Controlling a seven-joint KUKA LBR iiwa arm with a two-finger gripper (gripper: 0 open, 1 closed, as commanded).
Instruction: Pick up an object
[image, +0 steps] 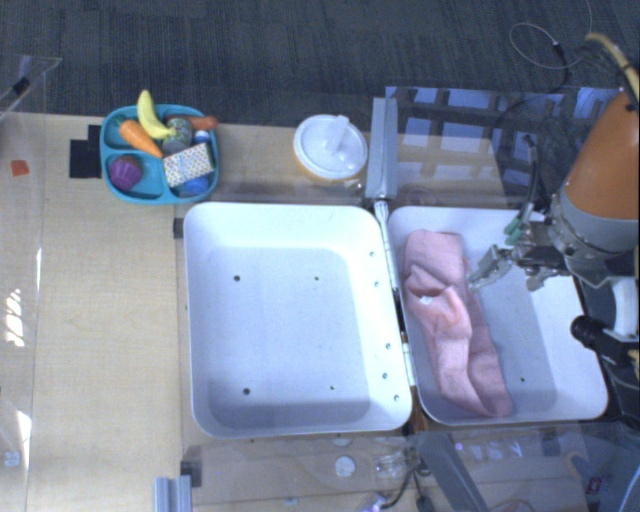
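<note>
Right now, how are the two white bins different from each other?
The right bin has a crumpled pink cloth lying along its left side, while the left bin shows just its bare white floor. The left bin looks wider than the right bin. The gripper hangs over the right bin, not the left. Both are shallow, white, and sit side by side.
</note>
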